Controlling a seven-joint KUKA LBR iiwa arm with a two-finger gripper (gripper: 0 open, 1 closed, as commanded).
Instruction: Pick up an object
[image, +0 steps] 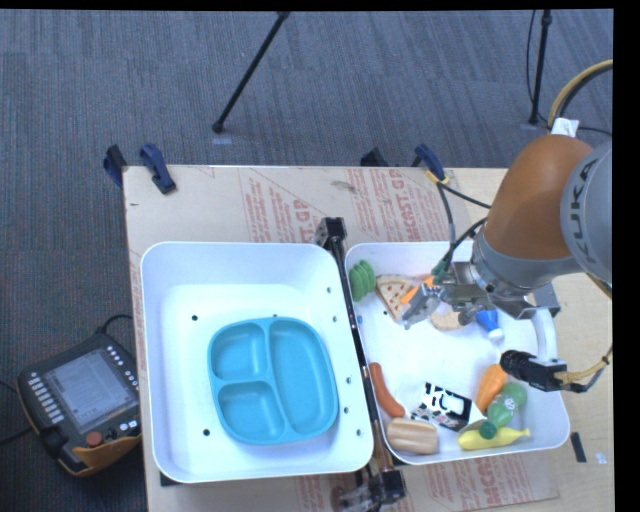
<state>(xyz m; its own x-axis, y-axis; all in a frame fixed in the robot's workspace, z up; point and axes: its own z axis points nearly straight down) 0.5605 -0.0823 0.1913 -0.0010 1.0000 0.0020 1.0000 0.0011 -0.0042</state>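
The right bin (400, 252) holds several toy foods. A pizza slice (397, 293) lies near its back left, with a green vegetable (361, 279) beside it by the left wall. My gripper (436, 296) hangs low over the back of this bin, at the right edge of the pizza slice. A tan piece (447, 321) and a small blue item (488, 321) sit just below the gripper. Nothing can be seen held in it.
At the right bin's front lie a sausage (386, 390), a bread roll (413, 435), a black-and-white item (443, 404), a carrot (491, 384), a green piece (505, 405) and a banana (496, 437). A blue divided plate (272, 380) rests in the left bin (170, 300).
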